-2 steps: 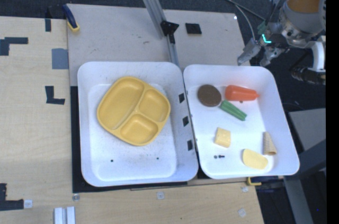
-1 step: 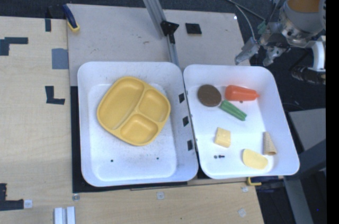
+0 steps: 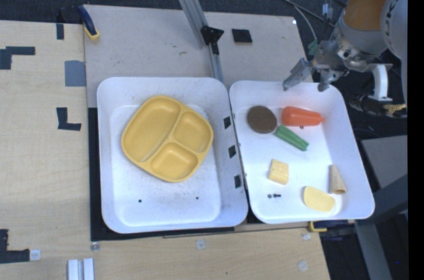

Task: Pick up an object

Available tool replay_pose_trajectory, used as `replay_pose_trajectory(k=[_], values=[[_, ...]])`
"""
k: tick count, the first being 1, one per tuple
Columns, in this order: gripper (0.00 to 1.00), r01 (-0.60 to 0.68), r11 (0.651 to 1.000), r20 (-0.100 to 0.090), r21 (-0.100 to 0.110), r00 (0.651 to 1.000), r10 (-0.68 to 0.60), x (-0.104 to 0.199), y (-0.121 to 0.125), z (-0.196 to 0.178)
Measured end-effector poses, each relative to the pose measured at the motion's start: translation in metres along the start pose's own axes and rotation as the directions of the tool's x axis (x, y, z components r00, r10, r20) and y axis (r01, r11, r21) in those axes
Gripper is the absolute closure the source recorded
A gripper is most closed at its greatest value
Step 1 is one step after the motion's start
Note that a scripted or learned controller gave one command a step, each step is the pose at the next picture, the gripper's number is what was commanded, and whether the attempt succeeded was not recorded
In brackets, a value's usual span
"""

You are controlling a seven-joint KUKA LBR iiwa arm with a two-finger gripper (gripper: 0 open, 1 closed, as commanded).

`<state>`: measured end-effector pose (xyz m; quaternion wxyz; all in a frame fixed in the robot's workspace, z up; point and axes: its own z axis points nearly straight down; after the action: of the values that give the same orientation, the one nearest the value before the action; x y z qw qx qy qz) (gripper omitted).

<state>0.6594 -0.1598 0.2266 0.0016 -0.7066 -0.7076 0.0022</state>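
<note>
While yellow tray [image 3: 167, 138] fills left bin [image 3: 109, 140], carrot [image 3: 302, 116] right

Even, fairly bright overhead light washes the white bins [image 3: 165, 219] nearly to glare; shadows are soft and short. The picture is slightly soft throughout, perhaps blurrier around the arm [image 3: 371, 0].

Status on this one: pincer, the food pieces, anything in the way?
Pincer open, above right bin's far rim, holding nothing. Carrot, brown disc, green piece lie just below it. Nothing in the way.
</note>
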Motion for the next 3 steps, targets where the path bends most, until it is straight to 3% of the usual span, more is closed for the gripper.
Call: replay_pose_trajectory(k=[2,3], values=[[0.00,0.000,1.000,0.005,-0.010,1.000,0.000,-0.003,-0.003,0.104],[1.00,0.002,1.000,0.005,-0.012,1.000,-0.002,-0.002,-0.002,0.091]])
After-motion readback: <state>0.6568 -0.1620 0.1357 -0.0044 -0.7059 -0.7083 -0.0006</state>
